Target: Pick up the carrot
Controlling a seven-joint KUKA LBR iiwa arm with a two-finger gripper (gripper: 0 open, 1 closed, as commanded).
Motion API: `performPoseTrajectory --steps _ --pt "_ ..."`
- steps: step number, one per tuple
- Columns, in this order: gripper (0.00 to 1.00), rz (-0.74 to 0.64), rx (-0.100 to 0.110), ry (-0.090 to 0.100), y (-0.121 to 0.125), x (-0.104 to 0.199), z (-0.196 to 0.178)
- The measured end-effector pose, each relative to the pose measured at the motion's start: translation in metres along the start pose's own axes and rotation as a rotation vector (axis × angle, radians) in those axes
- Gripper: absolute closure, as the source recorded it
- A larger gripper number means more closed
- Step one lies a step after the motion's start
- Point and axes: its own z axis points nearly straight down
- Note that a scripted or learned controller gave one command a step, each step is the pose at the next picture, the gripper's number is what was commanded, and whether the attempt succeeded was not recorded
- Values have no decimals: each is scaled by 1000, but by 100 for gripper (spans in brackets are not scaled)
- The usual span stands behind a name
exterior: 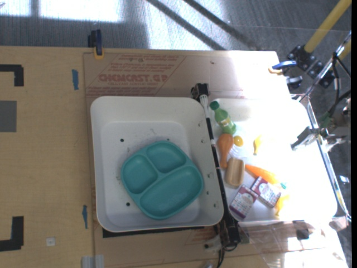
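The long orange carrot [261,173] lies in the right white shallow bin [304,149], between a tan bread roll [234,172] and small cartons [268,193]. The left bin [106,149] holds a teal divided plate [162,178].

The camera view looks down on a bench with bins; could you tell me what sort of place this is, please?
Probably a robotics lab test bench. Two shallow white bins sit on a cardboard-covered bench: the left bin holds a teal divided plate, the right bin toy food including a carrot.
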Motion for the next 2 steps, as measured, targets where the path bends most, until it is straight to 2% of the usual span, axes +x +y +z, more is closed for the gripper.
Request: performPoseTrajectory --steps 1,2 --pt "0 29 12 5 -19 47 134" --pt "0 292 -10 -1 44 59 190"
